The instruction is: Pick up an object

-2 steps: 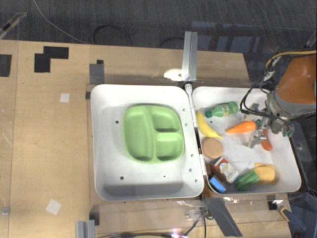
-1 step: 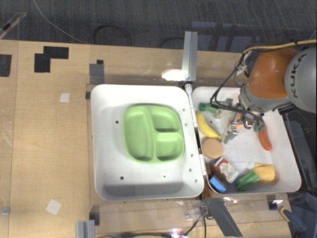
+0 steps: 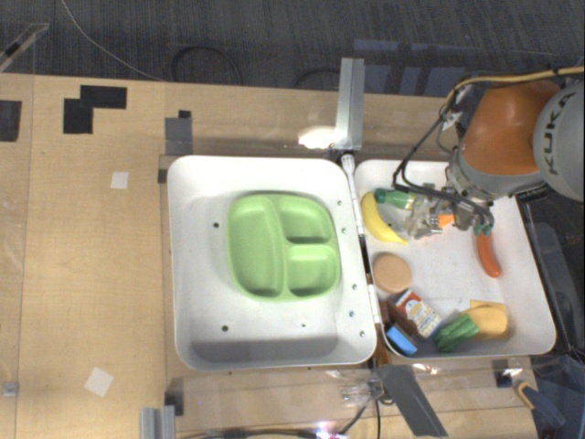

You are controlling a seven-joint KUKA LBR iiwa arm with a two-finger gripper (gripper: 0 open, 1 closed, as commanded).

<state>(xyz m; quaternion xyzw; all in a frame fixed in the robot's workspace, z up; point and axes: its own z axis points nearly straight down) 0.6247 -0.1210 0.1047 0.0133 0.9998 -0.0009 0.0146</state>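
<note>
My hand (image 3: 430, 216) hangs low in the right bin (image 3: 530, 273), far end, just right of the banana (image 3: 379, 222); its grip state I cannot tell. Open floor lies right of the round disc (image 3: 391, 272). The left bin (image 3: 192, 245) holds a green tray (image 3: 281, 245). The wooden surface (image 3: 82, 273) extends left.

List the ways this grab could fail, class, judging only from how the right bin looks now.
The gripper sits low among crowded items: the banana and green bottle lie close by, so it might nudge them or catch two. The orange carrot lies just beside the wrist and could be knocked aside. Whether the gripper holds anything cannot be told.
</note>
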